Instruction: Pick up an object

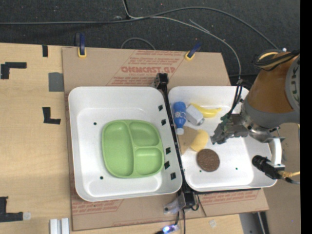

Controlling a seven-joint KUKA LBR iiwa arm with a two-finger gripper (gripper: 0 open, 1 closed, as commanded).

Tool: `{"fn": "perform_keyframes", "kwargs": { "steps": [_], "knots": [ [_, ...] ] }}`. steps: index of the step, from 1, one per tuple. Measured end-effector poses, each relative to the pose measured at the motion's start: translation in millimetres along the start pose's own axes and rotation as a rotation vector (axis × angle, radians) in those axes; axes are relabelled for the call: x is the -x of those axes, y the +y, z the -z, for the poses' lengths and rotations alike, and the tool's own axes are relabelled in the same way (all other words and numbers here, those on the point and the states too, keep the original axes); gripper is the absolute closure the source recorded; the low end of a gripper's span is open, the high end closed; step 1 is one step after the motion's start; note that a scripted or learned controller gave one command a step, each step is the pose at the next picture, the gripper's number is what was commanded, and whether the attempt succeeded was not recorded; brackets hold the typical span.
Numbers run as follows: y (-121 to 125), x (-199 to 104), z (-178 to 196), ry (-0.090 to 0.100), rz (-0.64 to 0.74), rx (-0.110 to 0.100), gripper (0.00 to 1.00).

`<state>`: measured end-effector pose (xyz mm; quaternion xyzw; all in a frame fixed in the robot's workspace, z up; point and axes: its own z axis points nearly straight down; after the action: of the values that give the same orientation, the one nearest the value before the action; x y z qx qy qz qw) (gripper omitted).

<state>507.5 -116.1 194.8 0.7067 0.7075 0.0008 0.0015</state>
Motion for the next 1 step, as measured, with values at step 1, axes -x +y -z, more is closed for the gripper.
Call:
{"fn": "perform_keyframes", "kwargs": {
  "steps": [1],
  "knots": [
    [-7.1,-4.0,47.5,0.000,0.001,0.000,1.00]
  ]
}}
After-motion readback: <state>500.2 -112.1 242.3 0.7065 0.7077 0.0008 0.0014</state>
